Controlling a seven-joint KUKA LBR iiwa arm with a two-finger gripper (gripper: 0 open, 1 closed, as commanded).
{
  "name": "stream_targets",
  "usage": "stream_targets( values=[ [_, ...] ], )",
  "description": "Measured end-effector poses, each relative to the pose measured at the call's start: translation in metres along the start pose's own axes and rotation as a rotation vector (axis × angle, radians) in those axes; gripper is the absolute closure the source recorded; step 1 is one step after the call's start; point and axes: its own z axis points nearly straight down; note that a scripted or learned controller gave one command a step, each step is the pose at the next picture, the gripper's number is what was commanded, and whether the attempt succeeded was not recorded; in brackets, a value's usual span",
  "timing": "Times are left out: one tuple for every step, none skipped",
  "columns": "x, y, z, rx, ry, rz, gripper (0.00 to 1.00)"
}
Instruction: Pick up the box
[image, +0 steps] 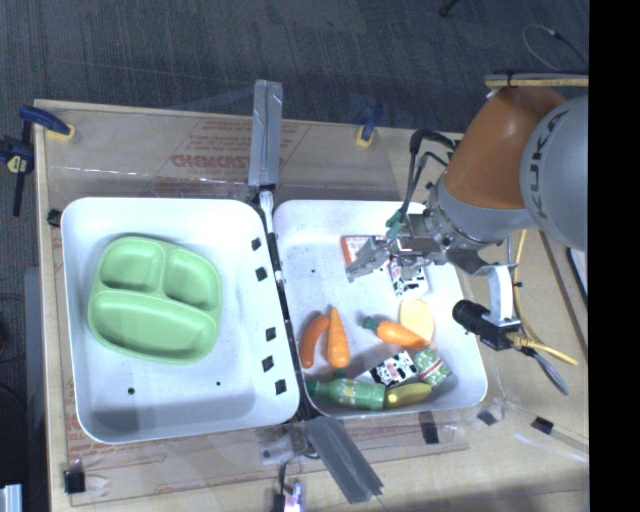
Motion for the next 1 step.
stream_targets(
  values=[
    [-0.0219,0.0662,0.0689,-0.001,-0.001,-0.069,0.0]
  ],
)
